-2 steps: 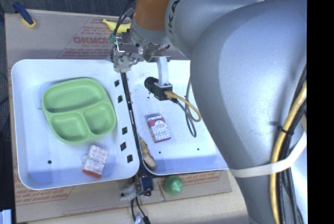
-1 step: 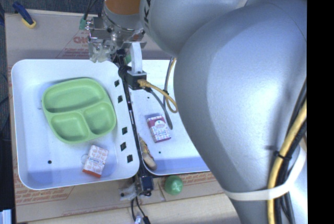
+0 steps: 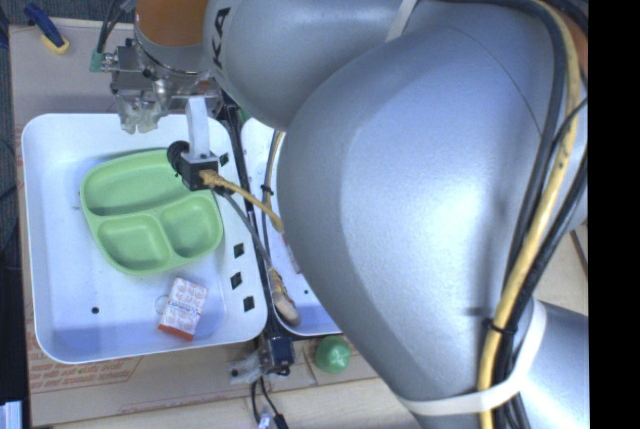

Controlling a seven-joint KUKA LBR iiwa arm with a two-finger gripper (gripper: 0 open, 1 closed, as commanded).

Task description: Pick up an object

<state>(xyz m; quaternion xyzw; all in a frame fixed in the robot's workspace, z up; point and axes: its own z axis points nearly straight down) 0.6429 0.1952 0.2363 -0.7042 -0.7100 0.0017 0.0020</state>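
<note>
A green divided plate (image 3: 150, 212) lies in the left bin (image 3: 50, 217), taking up most of its middle. A small red and white packet (image 3: 182, 307) lies near that bin's front edge. My gripper (image 3: 165, 122) hangs below the orange band, over the back of the left bin, just above the plate's far rim. A black part at its lower end (image 3: 192, 164) sits at the plate's back right corner. Nothing is seen held.
The grey arm covers most of the right bin (image 3: 300, 322), where a thin brownish object (image 3: 281, 299) lies by the left wall. A green ball (image 3: 333, 354) rests on the bench in front of the bins. A blue item (image 3: 45, 25) lies at the far left.
</note>
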